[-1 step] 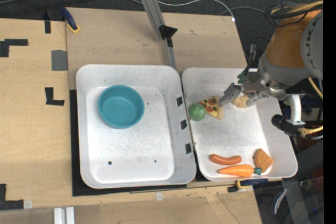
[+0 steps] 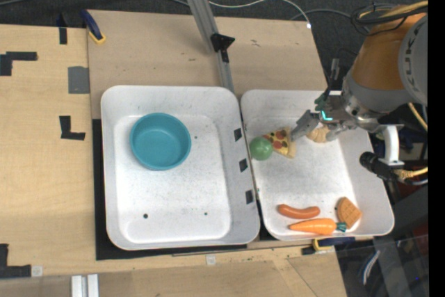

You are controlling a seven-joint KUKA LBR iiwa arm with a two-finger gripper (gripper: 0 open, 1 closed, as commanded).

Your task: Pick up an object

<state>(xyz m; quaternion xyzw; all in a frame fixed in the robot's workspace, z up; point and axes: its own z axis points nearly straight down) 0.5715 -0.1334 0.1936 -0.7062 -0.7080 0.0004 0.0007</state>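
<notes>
White plastic under me: I'm over the right bin [image 2: 361,170], low in its upper half, with my end effector [image 2: 311,127] reaching toward the left. Whether it is clenched or released I cannot tell from this slant, so I won't claim a hold on anything.

Just off my tip lies the pizza slice toy [image 2: 281,142], yellow and red, touching or nearly touching the green ball [image 2: 261,149] by the bin's left wall. A pale tan lump [image 2: 318,135] sits right under my wrist, half hidden; too blurred to name.

Down at the lower edge of the same bin: a red sausage [image 2: 299,211], an orange carrot [image 2: 313,225] just below it, and a brown cracker-like piece [image 2: 348,212] to the right, all well apart from me.

Over in the left bin [image 2: 118,219], a blue bowl [image 2: 160,140] sits in the upper left part, untouched.

Step in hand, as I judge it: the approach and close on the pizza slice, nothing lifted yet. Next move calls for centring over that slice, not the ball beside it, getting low enough to bracket it, closing firmly, then lifting straight up. The risk I see is crowding: the ball is so near that I could nudge it or pinch both, and a flat slice may slip out.
</notes>
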